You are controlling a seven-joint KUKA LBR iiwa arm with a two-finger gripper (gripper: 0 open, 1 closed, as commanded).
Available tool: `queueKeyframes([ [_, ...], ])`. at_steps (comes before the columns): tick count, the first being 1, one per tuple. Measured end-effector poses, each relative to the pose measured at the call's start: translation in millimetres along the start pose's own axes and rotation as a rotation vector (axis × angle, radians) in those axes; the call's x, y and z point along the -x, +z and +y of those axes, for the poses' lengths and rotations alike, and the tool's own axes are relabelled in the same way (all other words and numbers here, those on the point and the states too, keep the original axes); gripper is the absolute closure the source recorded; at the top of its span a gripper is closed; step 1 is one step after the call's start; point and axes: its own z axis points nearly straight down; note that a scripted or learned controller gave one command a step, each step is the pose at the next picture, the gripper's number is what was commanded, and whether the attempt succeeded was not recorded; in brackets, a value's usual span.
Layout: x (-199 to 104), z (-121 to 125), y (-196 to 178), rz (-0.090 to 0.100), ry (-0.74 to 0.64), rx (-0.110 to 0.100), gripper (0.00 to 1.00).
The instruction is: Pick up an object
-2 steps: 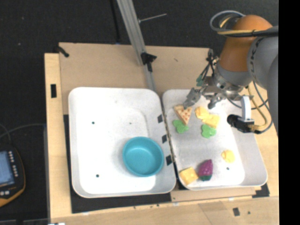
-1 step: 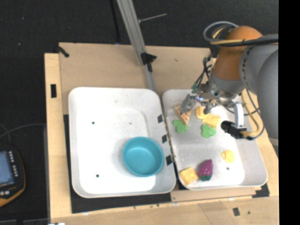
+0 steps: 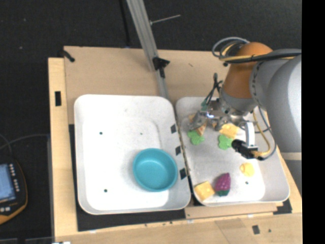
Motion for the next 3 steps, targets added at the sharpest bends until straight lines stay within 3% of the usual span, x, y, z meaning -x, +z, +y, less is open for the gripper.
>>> queueKeyframes([
  [1,0.7,1.4,-13.5,0.000,0.003,0.006,1.00],
  [3,8.5,12.7,-118.2,0.001,-0.005,0.007,1.00],
])
